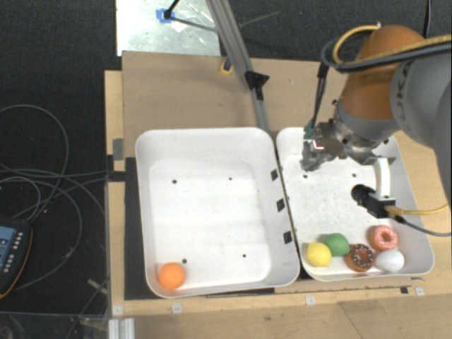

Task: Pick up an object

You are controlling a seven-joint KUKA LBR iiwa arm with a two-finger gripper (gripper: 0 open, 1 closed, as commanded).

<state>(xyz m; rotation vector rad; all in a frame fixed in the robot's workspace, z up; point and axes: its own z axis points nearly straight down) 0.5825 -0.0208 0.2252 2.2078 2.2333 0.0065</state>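
Note:
My gripper (312, 158) hangs over the far left part of the right bin (332, 203), well above its floor, and nothing shows between its fingers. Along that bin's near edge lie a yellow lemon (318, 254), a green round fruit (337, 244), a brown chocolate doughnut (360, 258), a pink doughnut (383, 238) and a white egg-shaped object (390, 260). An orange ball (171, 275) rests in the near left corner of the left bin (205, 203).
The grey arm with its orange band (378, 69) covers the right bin's far right part. A black cable connector with a yellow cable (374, 202) hangs over that bin. A grey pole (236, 48) slants across the bench behind the bins.

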